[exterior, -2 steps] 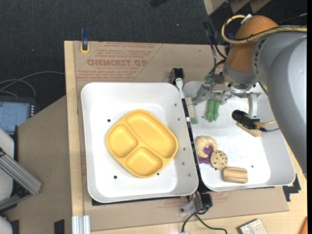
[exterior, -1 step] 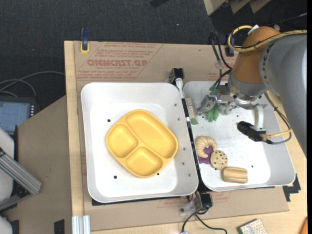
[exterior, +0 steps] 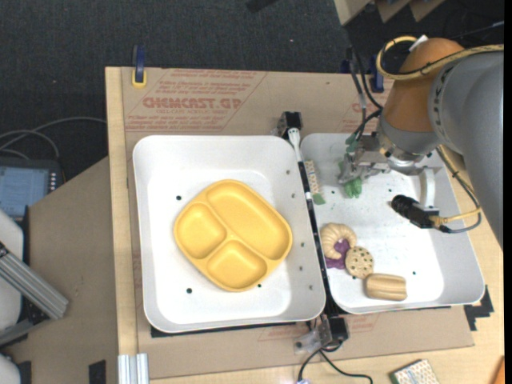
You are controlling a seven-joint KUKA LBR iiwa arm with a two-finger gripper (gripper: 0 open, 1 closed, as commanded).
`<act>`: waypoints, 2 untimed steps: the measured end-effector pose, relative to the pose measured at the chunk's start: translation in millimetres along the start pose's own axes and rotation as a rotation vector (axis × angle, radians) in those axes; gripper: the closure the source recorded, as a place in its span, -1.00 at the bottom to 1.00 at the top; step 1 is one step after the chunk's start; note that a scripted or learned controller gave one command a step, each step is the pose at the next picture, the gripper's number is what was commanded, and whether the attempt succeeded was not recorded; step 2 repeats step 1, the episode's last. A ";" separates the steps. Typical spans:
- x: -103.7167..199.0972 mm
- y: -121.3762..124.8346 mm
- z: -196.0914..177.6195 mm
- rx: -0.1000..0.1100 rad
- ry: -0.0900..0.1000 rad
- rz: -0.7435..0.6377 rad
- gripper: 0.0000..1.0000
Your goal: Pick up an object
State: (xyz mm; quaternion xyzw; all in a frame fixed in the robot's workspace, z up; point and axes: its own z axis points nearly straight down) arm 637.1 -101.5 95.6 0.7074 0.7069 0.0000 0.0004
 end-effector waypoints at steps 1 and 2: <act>54.7 -35.9 -95.6 -0.008 0.002 -0.006 1.00; 54.7 -35.9 -95.6 -0.008 0.002 -0.006 1.00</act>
